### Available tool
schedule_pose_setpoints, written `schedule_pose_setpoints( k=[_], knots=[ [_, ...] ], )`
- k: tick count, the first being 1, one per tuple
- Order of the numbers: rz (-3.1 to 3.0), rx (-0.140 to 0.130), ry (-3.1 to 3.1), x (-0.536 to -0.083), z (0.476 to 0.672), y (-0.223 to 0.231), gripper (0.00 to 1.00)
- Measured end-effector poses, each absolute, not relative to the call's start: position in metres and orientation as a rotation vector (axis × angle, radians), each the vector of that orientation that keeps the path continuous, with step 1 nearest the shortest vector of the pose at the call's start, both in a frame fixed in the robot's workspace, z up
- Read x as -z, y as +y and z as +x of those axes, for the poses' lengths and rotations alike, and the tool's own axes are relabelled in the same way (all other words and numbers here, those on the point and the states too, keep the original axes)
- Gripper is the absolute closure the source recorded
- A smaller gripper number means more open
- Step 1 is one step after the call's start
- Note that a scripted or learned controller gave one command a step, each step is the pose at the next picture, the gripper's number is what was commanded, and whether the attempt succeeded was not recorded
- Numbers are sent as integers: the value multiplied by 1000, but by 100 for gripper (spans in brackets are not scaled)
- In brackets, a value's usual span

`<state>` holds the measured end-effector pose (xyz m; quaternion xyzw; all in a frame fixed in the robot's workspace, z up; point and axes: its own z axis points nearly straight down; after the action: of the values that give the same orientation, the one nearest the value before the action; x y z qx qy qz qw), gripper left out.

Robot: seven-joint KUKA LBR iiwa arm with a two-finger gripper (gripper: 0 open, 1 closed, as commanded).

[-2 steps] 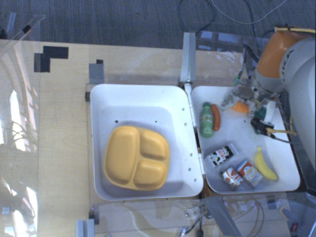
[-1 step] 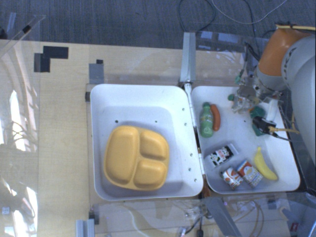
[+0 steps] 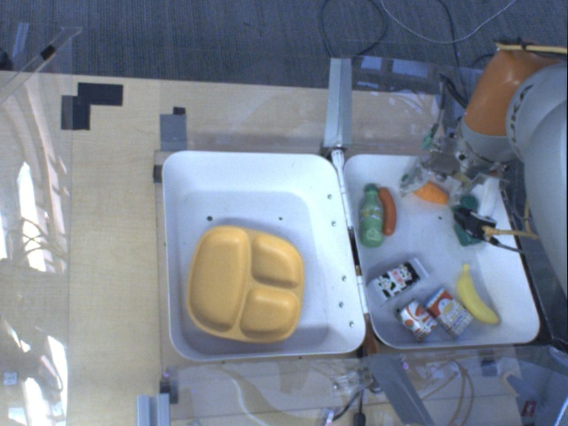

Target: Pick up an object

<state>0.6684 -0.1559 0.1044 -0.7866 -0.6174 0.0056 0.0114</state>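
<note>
Orange object [image 3: 432, 194] lies at 12 o'clock in the right bin [image 3: 524, 327], just under the gripper [image 3: 441, 169], apparently touching it; cannot tell whether it is gripped, gripper state unclear. Green bottle [image 3: 371, 214] and sausage [image 3: 388, 211] side by side at 9 o'clock of the orange object. Banana [image 3: 476, 296] at 5 o'clock in that bin, small cartons [image 3: 435, 314] beside it. Yellow divided tray [image 3: 246, 282] in the left bin [image 3: 186, 185] on the desk [image 3: 106, 264].
</note>
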Motion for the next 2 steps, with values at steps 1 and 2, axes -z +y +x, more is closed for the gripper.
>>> schedule_pose_setpoints(
  k=[1, 2],
  knots=[
    [-2459, -18, -1918, -90, 667, -152, 0],
    [-2456, -30, -1921, -95, 665, -153, 100]
  ],
)
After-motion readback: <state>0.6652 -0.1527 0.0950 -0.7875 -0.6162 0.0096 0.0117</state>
